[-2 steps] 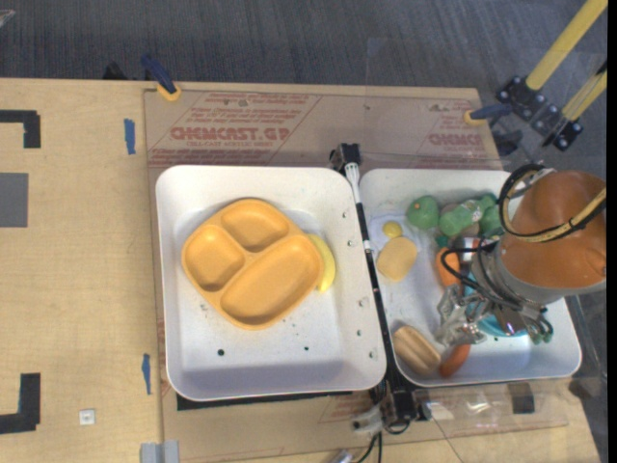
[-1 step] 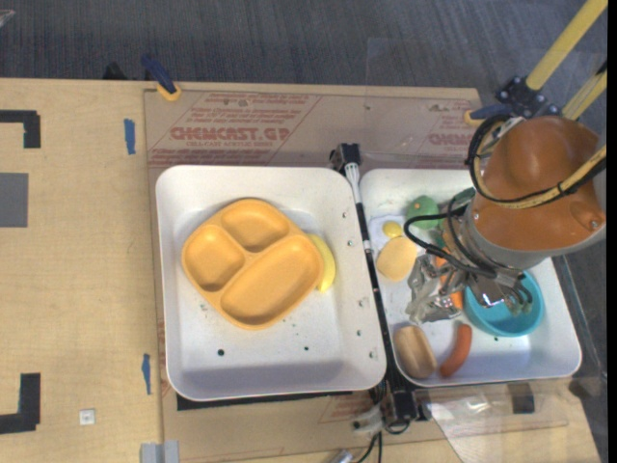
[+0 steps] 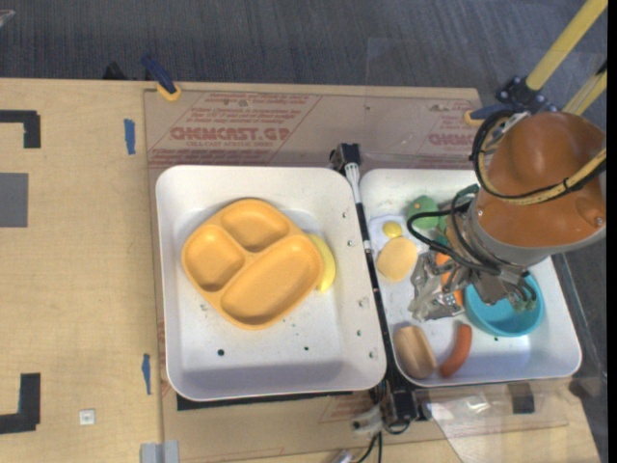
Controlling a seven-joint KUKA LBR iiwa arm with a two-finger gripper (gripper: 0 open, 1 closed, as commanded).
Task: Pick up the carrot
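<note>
Wooden counter [image 3: 77, 287] under even light; dark grey carpet floor [image 3: 289, 17] beyond its far edge.

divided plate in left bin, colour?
Orange-yellow divided plate, clearest in the camera view.

Gripper [image 3: 434, 292] in the right bin [image 3: 564, 355]; bowl [image 3: 501, 312] just right of the fingers, hot dog bun [image 3: 415, 350] and sausage [image 3: 456, 350] before them. Left of them a lemon-like piece [image 3: 396, 258]; farther left, in the left bin [image 3: 183, 355], a divided plate [image 3: 253, 261].
</note>
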